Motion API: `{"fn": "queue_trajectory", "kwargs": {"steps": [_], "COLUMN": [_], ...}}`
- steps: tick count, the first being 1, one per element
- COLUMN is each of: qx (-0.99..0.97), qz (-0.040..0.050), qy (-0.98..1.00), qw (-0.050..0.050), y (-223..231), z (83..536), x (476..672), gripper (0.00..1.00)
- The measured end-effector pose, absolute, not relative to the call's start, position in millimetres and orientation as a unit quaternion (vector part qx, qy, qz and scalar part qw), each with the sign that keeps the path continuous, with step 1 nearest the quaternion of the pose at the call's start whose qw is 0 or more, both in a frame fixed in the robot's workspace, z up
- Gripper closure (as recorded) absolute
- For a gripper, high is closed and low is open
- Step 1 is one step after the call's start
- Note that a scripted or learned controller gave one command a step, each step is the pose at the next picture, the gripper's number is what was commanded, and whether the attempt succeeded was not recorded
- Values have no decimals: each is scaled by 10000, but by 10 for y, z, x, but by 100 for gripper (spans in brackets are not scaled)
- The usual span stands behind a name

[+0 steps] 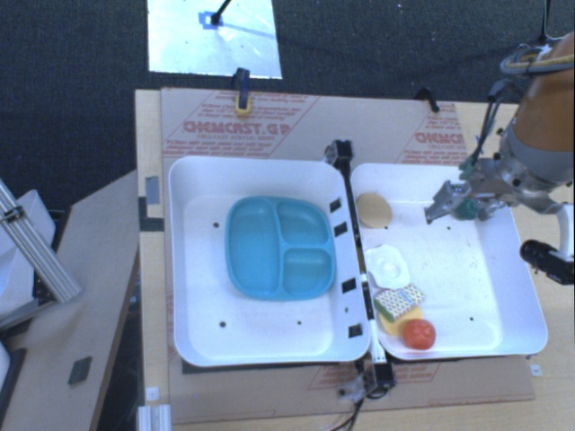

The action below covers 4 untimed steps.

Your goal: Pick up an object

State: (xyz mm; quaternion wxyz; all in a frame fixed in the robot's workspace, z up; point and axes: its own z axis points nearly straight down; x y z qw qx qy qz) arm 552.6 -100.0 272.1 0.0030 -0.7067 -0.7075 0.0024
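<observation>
Green object (467, 209) sits right at my pincer (460, 203), w/ the grey fingers on both sides of it, above the far part of the right bin (503, 268). Looks pinched btwn the fingers, but the object is mostly hidden by them, so I can't say if it's lifted or resting on the bin floor. My arm (544, 115) comes in from the right, orange band above the wrist.

Rest of the right bin: tan round piece (374, 209) at the far left corner, well left of my pincer. White flat piece (386, 265) nearer, by the left wall. Checkered block (399, 301) just near of that, touching a yellow piece (406, 316) under it, and a red tomato-like ball (419, 334) at the near edge.

Left bin (193, 330) holds a blue divided plate (278, 247), three compartments, approx. centre. Both bins sit side by side on the desk (296, 119).
</observation>
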Motion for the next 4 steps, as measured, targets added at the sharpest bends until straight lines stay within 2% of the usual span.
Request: {"fn": "queue_trajectory", "kwargs": {"steps": [1,3,4], "qx": [-7060,-7070,-7072], "qz": [-5,12,7], "qy": [-7082,-7072,-7071], "qw": [-7,15,13], "y": [-999,-993,-974], "z": [2766,1584,1161], "x": [5543,5687,5658], "gripper": [0,0,0]}}
